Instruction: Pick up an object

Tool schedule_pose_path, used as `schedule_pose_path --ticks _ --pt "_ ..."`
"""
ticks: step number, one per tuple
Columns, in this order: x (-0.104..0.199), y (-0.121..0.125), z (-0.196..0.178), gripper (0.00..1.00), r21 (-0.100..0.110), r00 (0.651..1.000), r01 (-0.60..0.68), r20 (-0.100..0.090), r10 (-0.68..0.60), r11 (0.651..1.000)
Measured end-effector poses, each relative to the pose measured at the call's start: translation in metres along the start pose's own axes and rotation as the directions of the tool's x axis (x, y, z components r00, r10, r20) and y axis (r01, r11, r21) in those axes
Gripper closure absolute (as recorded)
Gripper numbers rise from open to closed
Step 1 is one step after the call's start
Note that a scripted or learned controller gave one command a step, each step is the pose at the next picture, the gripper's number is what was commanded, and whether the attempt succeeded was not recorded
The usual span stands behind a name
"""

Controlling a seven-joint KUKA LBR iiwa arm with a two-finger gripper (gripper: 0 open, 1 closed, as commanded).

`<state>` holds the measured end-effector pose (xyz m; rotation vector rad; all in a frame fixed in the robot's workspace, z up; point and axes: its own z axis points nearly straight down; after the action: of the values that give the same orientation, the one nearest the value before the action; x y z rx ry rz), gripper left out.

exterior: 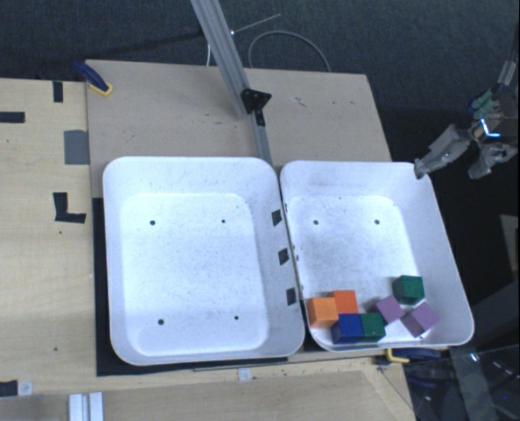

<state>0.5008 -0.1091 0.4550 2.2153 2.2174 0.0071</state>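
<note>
The blocks sit in the right bin [435, 235], crowded into its near corner at about five o'clock from the bin's middle. Nearest the front wall are a blue block [349, 326] and a green block [373, 325], touching each other. An orange block [322, 310] lies at nine o'clock from the blue one, with a darker orange block [345, 301] just behind it. Two purple blocks, one [389, 308] beside the green one and another [419, 318] at three o'clock from it, are tilted on their corners. A dark green block [409, 288] stands farthest back. All look small, hard and square-edged.

The likely trouble is crowding: fingers coming down on so tight a cluster could land on a neighbour, or on the bin wall, and push blocks aside instead of closing on one. The dark green block, a little apart, looks the safest choice.

The left bin [119, 235] lies at nine o'clock. Farthest off, at one o'clock beyond the right bin's rim, hangs the gripper [470, 152], well apart from the blocks and holding nothing; its fingers appear spread apart.
</note>
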Motion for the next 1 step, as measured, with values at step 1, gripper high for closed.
schedule_pose_path --ticks 1 --pt "0.0732 -0.0115 0.0562 0.00 0.014 1.000 0.006 -0.004 -0.006 1.000"
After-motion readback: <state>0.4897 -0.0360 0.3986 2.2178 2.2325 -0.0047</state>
